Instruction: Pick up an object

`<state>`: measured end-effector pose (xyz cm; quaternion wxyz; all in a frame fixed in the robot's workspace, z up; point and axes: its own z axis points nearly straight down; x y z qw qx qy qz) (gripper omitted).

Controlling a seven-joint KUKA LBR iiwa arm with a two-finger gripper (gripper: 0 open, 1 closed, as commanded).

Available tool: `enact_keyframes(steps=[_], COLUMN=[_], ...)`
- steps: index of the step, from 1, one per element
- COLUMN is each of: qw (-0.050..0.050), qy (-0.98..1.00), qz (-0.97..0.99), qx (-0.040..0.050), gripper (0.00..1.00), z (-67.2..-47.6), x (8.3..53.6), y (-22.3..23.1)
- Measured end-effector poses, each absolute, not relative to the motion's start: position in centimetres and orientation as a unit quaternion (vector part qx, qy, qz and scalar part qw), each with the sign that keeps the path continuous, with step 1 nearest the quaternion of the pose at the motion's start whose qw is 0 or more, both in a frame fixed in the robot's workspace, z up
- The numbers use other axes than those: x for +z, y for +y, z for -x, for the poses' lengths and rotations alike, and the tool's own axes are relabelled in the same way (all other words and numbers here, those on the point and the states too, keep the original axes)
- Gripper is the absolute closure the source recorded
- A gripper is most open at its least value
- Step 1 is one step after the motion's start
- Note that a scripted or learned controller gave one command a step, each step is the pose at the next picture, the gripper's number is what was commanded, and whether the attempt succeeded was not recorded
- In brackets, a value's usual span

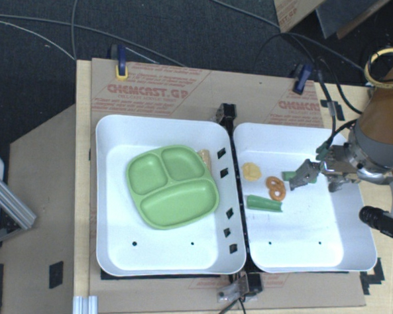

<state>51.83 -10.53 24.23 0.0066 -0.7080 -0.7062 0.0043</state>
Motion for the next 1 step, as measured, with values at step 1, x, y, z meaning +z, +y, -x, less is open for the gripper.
enact_keyframes(steps=[1], qw=[0.001], qy=[-0.707], qz=[0.707], qx=[0.0], gripper=[0.0], z=[-52.08], x=[24.89], y=[-10.5])
